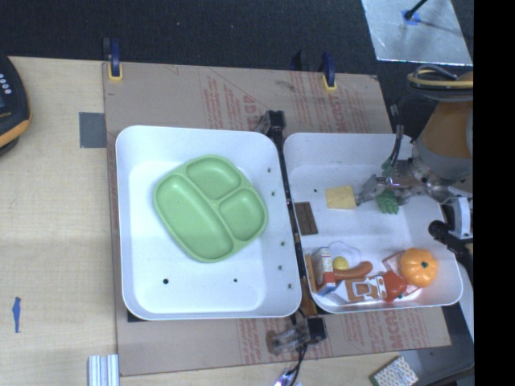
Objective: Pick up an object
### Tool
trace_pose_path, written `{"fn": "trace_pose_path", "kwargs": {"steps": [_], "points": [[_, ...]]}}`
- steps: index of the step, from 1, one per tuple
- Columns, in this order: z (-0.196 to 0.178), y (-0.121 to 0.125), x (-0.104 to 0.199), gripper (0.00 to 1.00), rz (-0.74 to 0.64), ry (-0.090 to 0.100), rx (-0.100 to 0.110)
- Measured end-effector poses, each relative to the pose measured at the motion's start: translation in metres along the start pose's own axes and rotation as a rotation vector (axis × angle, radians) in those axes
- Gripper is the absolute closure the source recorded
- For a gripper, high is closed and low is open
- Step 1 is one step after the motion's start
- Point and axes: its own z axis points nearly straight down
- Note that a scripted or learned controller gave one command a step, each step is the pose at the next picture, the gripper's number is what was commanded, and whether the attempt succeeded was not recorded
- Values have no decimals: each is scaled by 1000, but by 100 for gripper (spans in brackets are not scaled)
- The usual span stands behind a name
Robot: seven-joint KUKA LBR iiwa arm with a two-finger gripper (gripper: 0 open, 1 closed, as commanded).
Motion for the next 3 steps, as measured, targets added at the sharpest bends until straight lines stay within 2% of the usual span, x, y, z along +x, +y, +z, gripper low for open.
{"fn": "trace_pose_path", "kwargs": {"steps": [1, 2, 3], "points": [[-107, -4, -5, 0, 7, 2, 1], [-2, 11, -3, 0, 1, 2, 6], [-14, 10, -4, 100, 0, 3, 9]]}}
